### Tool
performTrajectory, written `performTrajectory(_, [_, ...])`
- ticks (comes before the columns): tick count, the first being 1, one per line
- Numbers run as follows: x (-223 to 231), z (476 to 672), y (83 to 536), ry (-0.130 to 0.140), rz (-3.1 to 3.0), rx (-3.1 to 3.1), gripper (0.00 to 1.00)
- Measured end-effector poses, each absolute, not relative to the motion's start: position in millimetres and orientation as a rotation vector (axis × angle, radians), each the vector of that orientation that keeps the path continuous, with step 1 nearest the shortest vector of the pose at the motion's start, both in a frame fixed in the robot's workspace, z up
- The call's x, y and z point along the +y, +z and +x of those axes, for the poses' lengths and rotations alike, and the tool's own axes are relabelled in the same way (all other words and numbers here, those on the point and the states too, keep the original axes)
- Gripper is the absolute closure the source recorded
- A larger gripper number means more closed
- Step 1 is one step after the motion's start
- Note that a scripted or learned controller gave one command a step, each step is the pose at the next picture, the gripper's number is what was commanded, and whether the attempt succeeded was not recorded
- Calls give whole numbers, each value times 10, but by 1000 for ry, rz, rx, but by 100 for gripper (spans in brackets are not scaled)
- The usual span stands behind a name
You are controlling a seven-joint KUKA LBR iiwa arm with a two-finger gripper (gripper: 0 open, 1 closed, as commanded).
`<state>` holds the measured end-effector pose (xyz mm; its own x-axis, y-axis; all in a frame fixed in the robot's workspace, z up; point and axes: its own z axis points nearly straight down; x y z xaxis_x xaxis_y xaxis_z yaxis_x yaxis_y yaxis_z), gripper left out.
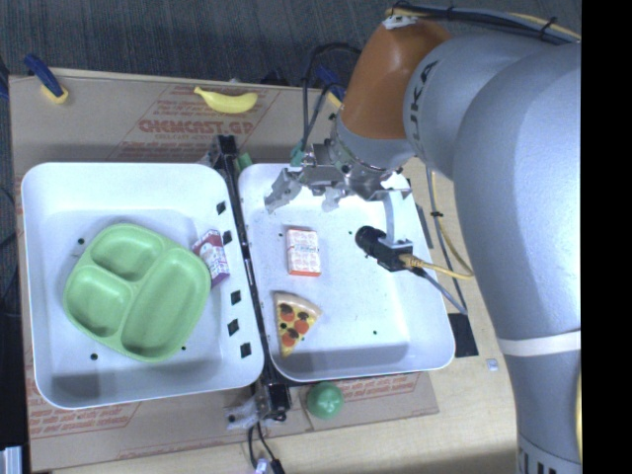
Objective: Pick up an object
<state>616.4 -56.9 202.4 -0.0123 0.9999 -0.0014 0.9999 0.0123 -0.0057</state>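
Resting on the bench just outside the near edge of the bins is a green ball (324, 400). Inside the right bin (425, 339), a pizza slice (292, 322) lies by the near left corner, with an orange-and-white packet (303, 251) beyond it toward the middle. The left bin (49, 196) carries a green divided plate (135, 290) and a small wrapper (211, 255) by its right wall. Spread wide and holding nothing, the gripper (306, 195) hangs over the right bin's far edge. A banana (226, 98) lies on the cardboard farthest back.
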Motion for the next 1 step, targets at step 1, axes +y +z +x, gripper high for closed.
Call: performTrajectory(1, [-569,6164,2024,8,-2206,-2233,0])
